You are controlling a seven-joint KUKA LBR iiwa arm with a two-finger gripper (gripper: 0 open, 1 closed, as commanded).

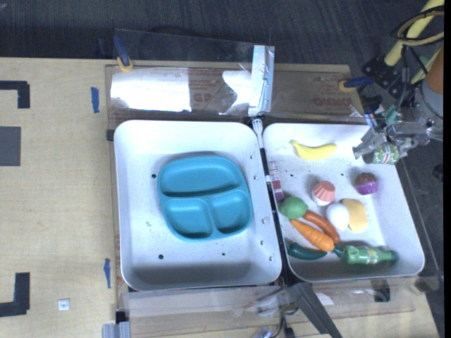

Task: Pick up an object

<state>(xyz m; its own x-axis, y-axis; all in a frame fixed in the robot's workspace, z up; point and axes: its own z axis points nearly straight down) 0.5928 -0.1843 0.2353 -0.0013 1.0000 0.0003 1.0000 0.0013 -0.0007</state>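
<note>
Robotics lab test bench, plainly: left of the gripper [380,148], two shallow white bins [134,210] side by side on a wooden bench [49,210] with black tape marks; below it, plastic toy food [331,217]; above it, loose cabling [416,30].

left white bin [134,189]: blue three-compartment plastic tray [204,194] | right white bin [409,238]: yellow toy banana [314,149], purple round toy [366,182], orange toy carrots [315,231], green toy bottle [366,255] | gripper [380,146]: above right bin's far right corner, banana well apart
</note>
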